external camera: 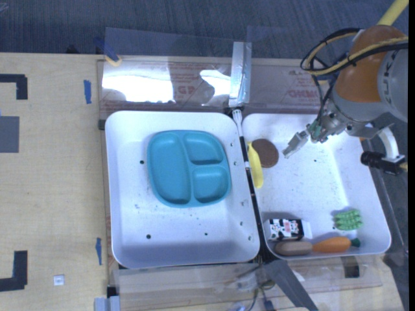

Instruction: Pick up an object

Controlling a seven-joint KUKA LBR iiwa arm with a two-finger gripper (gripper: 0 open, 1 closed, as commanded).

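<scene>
The right bin (pixel 363 173) holds several objects. A brown round disc (pixel 264 153) lies at its upper left, and a yellow banana (pixel 255 168) lies along the left wall just below the disc. Along the front wall are a black-and-white box (pixel 286 228), a brown oblong piece (pixel 293 248) and an orange carrot (pixel 332 243). A green ridged item (pixel 347 219) sits at the front right. My gripper (pixel 293 145) hangs over the bin's upper middle, just right of the brown disc and pointing toward it. Nothing shows in its grasp.
The left bin (pixel 123 193) holds a blue divided plate (pixel 189 167). A metal divider (pixel 238 76) and clear sheeting stand behind the bins. The arm's orange band (pixel 366 60) and its cables hang over the right bin's back right corner.
</scene>
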